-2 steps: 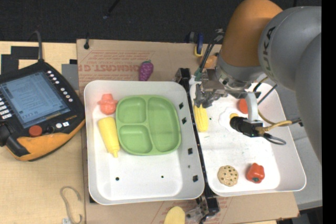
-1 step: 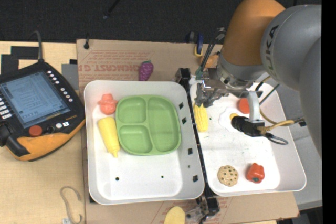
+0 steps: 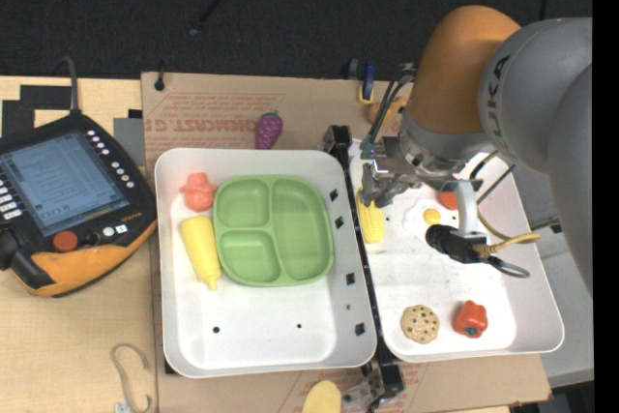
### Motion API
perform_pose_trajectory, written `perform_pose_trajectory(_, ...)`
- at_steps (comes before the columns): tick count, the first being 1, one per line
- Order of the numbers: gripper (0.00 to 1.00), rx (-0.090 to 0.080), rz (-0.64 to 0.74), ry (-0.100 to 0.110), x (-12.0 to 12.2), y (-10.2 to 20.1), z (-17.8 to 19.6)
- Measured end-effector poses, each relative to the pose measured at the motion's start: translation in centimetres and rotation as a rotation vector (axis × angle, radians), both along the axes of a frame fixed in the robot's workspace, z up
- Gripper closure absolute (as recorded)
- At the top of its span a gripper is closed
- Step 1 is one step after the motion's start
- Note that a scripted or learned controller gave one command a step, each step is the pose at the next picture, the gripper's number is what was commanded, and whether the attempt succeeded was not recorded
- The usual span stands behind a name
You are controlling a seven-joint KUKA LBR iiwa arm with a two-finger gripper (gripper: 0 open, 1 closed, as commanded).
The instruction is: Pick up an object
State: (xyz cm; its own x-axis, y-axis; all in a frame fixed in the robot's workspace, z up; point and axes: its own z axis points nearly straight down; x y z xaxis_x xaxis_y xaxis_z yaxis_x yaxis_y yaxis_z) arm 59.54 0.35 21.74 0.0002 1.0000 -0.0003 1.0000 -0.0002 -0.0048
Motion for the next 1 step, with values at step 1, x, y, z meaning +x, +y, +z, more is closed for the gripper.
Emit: perform_pose_trajectory(1,1.0,0.001,0.001,-0.004,0.33,-0.42,2.04)
